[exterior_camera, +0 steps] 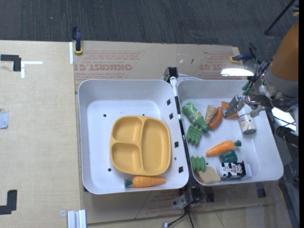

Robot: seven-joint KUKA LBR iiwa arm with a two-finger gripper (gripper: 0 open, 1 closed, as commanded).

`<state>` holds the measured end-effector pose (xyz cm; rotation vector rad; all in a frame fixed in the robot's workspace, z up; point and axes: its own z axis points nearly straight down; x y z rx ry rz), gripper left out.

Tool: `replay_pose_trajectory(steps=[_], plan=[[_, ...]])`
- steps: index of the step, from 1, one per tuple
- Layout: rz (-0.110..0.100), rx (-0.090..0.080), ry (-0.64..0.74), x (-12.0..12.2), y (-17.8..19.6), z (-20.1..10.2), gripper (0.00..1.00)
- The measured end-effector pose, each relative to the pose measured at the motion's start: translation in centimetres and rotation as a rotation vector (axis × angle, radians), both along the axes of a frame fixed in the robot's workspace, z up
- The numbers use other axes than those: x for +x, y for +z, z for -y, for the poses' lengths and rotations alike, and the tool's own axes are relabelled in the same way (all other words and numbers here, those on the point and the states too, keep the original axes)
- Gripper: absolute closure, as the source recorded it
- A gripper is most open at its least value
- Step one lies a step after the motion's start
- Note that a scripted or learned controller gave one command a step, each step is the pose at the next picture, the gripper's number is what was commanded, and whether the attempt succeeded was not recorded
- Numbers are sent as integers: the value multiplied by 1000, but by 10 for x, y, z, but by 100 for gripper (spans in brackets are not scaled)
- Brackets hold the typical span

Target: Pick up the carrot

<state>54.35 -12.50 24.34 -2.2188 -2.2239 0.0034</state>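
1. We see two carrots. One carrot (223,147) lies in the right bin (270,172), mid-floor, toward that bin's near edge. A second carrot (146,181) lies in the left bin (90,127) against its near wall, just beside the yellow divided plate (140,145).
2. The hand (233,107) hangs over the right bin's far right part, beside a small white bottle (246,123). So the right-bin carrot is the nearer one, toward the near edge and a little left of the hand.
3. That carrot's long axis runs roughly left-right, slightly tilted, leafy end pointing at the bin's right wall.
4. Hand state: fingers look apart, nothing between them.
5. Arm pose: reaches in from the worktop's right edge, orange band high, wrist angled down and left.
6. Clutter near the target: green toy (229,156) touching its leafy end, black-and-white carton (232,169) just beyond.
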Motion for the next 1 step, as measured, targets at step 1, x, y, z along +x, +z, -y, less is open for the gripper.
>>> replay_pose_trajectory(steps=[1], plan=[[0,2,134,-38,-136,19,0]])
